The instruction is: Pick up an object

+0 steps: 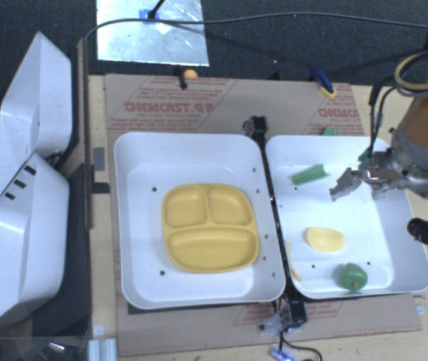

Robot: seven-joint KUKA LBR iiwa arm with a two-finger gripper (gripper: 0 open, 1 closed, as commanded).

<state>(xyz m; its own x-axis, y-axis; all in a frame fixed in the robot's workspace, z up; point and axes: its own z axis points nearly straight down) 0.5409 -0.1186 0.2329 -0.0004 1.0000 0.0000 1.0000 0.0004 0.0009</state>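
Note:
Three objects lie in the right bin (402, 273). A green stick-shaped piece (308, 174) sits near its back left. A pale yellow flat piece (324, 239) rests in the middle. A round green piece (353, 276) is near the front rim. My gripper (360, 188) hangs over the right bin's back half, to the right of the green stick and apart from it. It is open, with nothing between its fingers (339, 189).
The left bin (135, 201) holds a yellow divided plate (210, 226). A thin yellow sliver (293, 271) lies by the right bin's left wall. A black clamp (256, 126) sits where the bins meet at the back. Cables run behind the bench.

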